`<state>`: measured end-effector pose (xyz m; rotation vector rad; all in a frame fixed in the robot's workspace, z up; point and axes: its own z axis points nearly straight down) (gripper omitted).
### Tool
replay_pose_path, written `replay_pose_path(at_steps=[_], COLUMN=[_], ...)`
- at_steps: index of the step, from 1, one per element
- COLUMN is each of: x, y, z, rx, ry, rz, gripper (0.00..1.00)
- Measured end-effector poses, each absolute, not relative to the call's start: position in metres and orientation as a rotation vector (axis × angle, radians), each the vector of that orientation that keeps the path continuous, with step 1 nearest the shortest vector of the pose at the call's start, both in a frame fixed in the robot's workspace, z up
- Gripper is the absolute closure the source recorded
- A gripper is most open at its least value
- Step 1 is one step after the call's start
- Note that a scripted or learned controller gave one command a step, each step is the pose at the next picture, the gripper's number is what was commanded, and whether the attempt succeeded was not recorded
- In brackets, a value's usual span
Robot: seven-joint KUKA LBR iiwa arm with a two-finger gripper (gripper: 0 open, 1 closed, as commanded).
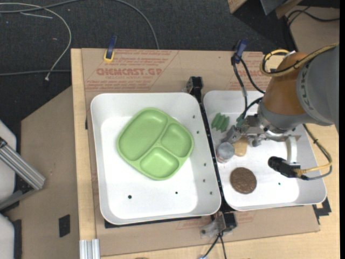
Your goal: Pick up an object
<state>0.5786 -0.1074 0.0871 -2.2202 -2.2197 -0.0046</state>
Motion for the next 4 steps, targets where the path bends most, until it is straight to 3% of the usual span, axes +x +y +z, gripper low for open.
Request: replay_pose_path(at_steps=[1,4], x=[0.581,0.586], y=[-0.108,-0.106], z=[0.102,0.251], rx=[-2.228,-2.223], ry=[-2.226,-2.226], rz=[-0.013,-0.006], gripper=[1.00,1.00])
